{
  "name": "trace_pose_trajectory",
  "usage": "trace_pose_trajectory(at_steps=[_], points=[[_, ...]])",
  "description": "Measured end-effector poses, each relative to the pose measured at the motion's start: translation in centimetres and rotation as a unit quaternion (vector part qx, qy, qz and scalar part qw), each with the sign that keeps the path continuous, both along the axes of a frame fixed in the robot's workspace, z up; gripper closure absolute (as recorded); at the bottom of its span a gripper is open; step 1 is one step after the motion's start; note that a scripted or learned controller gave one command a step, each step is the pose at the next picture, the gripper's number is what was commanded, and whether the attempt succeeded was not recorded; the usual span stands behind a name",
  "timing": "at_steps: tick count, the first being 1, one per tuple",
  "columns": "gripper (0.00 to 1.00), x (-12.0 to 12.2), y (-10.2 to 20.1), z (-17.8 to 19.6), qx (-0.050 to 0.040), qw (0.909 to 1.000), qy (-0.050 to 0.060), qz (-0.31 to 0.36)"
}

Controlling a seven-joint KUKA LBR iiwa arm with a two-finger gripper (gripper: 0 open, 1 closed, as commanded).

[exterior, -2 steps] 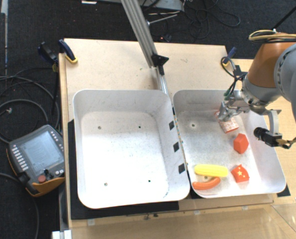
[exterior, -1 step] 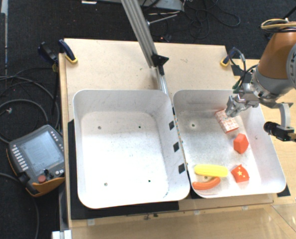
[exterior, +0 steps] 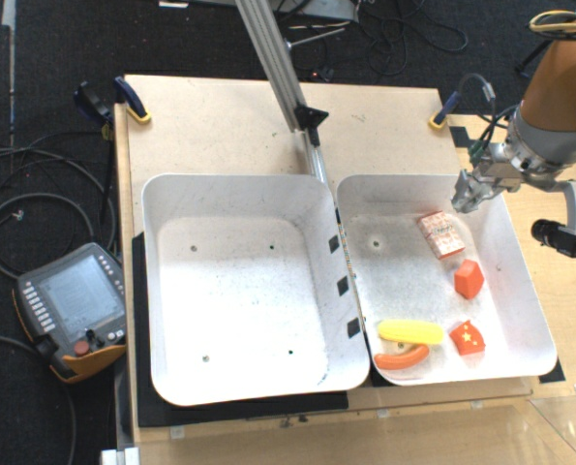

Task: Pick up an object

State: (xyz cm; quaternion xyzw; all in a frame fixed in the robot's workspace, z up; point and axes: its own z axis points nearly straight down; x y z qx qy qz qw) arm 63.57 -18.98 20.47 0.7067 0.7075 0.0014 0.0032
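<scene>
Five small objects in right bin (exterior: 520, 260); gripper (exterior: 465, 199) above, opening unclear.

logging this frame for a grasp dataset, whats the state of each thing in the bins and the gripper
gripper: above the right bin's far edge, nothing seen between its fingers
pale patterned box: lying flat, just below the gripper
orange block: resting on the bin floor, apart from the others
yellow piece: lying flat, touching the orange curved piece
red block: resting near the front wall
right bin: holds all five items
</scene>
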Motion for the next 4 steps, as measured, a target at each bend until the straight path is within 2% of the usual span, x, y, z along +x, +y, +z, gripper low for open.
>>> trace_pose_trajectory(at_steps=[1, 3, 4], points=[[1.0, 0.1, 0.0, 4.4, 0.0001, 1.0, 0.0, 0.001], [1.0, -1.9, 11.7, 4.9, 0.0024, 1.0, 0.004, 0.004], [1.0, -3.8, 16.4, 3.4, 0.0022, 1.0, 0.005, 0.003]])
